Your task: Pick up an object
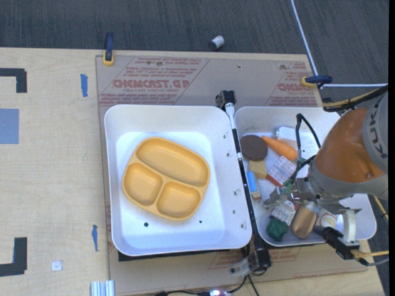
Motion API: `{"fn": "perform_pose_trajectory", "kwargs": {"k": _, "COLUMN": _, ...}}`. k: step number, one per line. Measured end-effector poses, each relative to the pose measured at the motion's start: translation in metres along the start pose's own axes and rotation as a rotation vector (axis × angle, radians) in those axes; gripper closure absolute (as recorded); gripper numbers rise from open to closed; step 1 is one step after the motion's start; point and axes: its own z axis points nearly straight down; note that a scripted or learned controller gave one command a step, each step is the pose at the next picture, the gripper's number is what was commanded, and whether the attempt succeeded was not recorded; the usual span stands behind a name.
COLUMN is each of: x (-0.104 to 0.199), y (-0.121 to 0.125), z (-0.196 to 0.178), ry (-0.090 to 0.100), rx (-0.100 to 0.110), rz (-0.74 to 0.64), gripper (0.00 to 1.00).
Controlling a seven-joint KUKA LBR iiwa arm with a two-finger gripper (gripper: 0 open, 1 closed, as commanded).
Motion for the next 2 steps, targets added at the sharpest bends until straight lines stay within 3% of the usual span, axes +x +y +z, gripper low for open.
{"fn": "perform_pose_trajectory", "kwargs": {"k": 1, "x": -0.001, "y": 0.002, "z": -0.010, "ry": -0.002, "rx": -0.006, "rz": 0.001, "gripper": 1.00}}
{"fn": "perform_pose_trajectory", "kwargs": {"k": 2, "x": 0.060, "y": 0.008, "z": -0.099, "ry": 0.000, "rx": 0.002, "rz": -0.001, "gripper": 1.00}}
